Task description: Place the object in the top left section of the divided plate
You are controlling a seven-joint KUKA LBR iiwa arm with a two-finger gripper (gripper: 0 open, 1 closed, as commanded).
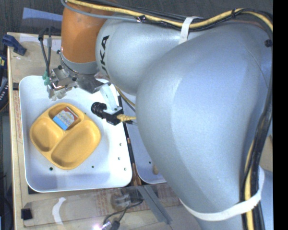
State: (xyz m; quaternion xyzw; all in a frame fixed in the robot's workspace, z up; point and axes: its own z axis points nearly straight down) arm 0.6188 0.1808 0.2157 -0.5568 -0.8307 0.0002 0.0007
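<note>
A yellow divided plate (57,145) lies in the left white bin (31,92). A small blue and red packet (65,118) rests in the plate's upper compartment. My gripper (55,89) hangs just above the plate's far rim, up and left of the packet, with nothing visible between its fingers. The grey arm with its orange band (81,30) comes in from the right and covers most of the right bin.
A black fitting with a yellow cable (105,111) hangs off the wrist beside the plate's right side. A sliver of the right bin (146,174) shows under the arm. Tools and a blue clamp (9,42) lie on the bench's left edge.
</note>
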